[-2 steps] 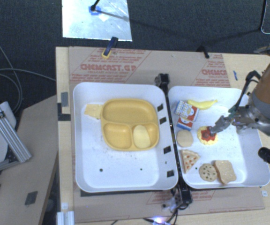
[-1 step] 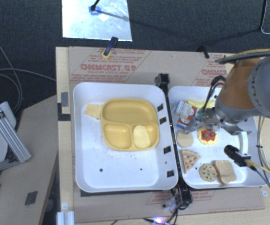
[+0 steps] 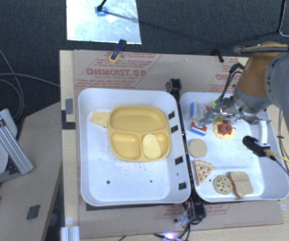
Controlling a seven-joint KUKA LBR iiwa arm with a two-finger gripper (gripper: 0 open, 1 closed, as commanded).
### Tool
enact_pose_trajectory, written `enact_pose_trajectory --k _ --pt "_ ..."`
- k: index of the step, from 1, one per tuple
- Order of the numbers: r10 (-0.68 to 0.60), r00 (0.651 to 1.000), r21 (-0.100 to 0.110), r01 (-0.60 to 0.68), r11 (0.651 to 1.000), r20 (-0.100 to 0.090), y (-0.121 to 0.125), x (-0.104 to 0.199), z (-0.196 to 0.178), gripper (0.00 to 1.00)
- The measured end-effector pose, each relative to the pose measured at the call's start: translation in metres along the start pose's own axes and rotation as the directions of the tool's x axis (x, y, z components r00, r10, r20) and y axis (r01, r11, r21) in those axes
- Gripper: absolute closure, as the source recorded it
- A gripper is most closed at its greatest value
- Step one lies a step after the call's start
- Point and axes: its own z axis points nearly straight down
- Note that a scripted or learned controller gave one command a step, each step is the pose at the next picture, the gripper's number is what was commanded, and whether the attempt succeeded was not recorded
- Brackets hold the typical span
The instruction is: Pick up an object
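My gripper (image 3: 210, 116) is low over the upper left part of the right bin (image 3: 268, 181). It sits right beside a blue, white and red carton (image 3: 197, 112) and seems to touch its right side. Just to the gripper's lower right lies a yellow toy with a red top (image 3: 224, 129). Nothing is visibly lifted. The grey arm with its orange band reaches in from the upper right.
Also in the right bin are a round tan biscuit (image 3: 197, 148), a pizza slice (image 3: 202, 171), a chip cookie (image 3: 221, 185) and a bread slice (image 3: 241, 183). The left bin (image 3: 84, 154) holds a yellow divided tray (image 3: 134, 122) with a pale oval piece (image 3: 151, 146), and a pale slab (image 3: 99, 118).
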Motion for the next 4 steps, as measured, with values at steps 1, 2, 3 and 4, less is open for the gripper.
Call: enact_pose_trajectory --k 1,2,3,4 --pt "0.014 1.0 0.035 -0.014 0.999 0.012 0.037 0.017 0.001 0.0" --pt "0.005 1.0 -0.005 -0.005 1.0 -0.002 0.02 -0.018 0.0 0.0" --pt "0.014 1.0 0.033 -0.014 0.999 0.016 0.036 0.017 0.003 0.0" --pt "0.017 1.0 0.035 -0.018 0.999 0.016 0.036 0.014 -0.008 1.0"
